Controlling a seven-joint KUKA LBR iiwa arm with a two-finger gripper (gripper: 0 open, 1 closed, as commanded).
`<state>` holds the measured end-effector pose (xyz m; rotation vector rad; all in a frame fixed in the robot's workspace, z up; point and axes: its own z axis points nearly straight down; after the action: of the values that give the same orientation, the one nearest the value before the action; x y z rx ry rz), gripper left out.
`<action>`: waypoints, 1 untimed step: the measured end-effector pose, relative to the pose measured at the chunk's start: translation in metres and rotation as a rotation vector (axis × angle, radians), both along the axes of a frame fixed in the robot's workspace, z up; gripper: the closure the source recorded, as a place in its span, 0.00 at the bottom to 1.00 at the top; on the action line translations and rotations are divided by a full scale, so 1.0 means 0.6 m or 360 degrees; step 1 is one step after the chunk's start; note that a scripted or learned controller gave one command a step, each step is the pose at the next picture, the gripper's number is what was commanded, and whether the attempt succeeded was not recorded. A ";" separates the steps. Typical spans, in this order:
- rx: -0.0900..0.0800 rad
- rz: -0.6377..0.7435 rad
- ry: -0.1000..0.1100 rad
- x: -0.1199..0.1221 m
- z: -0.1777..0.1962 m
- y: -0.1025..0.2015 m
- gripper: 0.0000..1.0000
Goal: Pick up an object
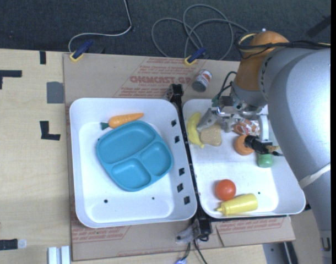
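Observation:
My gripper (218,120) is down in the back left part of the right bin (286,194), its metal fingers (207,120) spread open. It hangs just above a beige bread-like piece (213,138) and right beside a yellow banana (194,131). Nothing shows between the fingers. Close to the right lie a red-and-white packet (247,127), an orange round item (243,146) and a small green item (265,160). A red tomato (225,189) and a yellow squeeze bottle (238,204) rest near the bin's front edge.
The left bin (82,147) holds a blue divided plate (135,154) and a carrot (124,120) behind it. A small grey can (201,81) lies on the cardboard behind the bins. The arm's grey body (300,103) covers the right bin's right side.

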<state>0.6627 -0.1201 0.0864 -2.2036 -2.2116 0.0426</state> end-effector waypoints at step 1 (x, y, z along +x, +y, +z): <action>0.0006 -0.0007 -0.0049 -0.093 0.013 -0.098 0.00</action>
<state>0.6071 -0.1792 0.0945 -2.2225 -2.2202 0.0041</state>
